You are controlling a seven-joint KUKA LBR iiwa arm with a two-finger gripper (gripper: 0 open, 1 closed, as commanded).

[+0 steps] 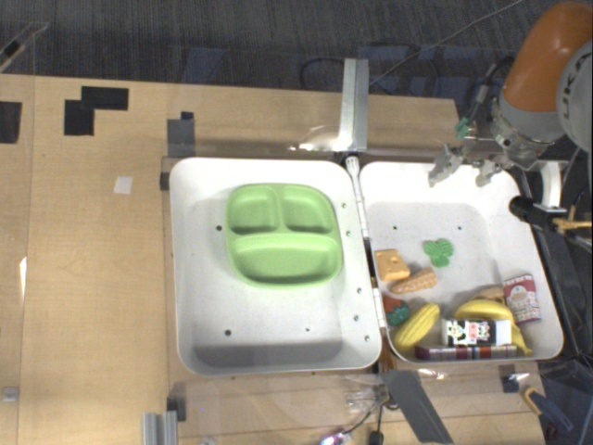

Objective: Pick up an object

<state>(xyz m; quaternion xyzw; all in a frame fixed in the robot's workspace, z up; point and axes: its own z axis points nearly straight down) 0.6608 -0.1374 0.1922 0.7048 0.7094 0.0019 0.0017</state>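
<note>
- The toys lie heaped in the near corner of the right bin: a banana, a corn cob, a small carton and a green piece set apart
- The tool hangs above that bin's far edge, fingers spread wide, gripping nothing
- A green divided plate sits in the left bin on the table

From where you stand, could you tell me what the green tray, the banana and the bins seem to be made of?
Green tray: likely moulded plastic, matte, judging by its even colour and rounded compartments.
Banana: probably a plastic toy, given its smooth, uniformly yellow skin with a slight sheen.
Bins: seemingly white plastic or coated metal, smooth with soft reflections; the picture leaves it open.
</note>
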